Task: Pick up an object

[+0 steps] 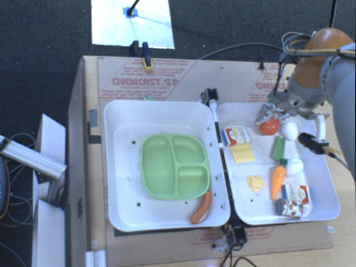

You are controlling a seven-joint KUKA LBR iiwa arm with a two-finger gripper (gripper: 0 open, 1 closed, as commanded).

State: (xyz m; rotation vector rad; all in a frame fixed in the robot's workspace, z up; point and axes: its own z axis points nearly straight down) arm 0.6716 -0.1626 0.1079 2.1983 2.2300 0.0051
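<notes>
The tomato [268, 127] lies in the right bin [328, 204], near its far edge, directly under the hand [271, 114], which hangs low over it from the arm [320, 65]; whether the fingers are apart or together I cannot tell, and no object is visibly held. Just right of the hand sits a white egg [289, 130], with a green piece [278, 148] nearer the camera. Left of the hand lie a small carton [236, 135] and a cheese slice [242, 153]. Further toward the camera are a carrot [277, 181], a second egg [294, 166] and a can [289, 207]. The left bin [119, 149] holds a green tray [175, 166] and a sausage [201, 208] on the counter [167, 79].
</notes>
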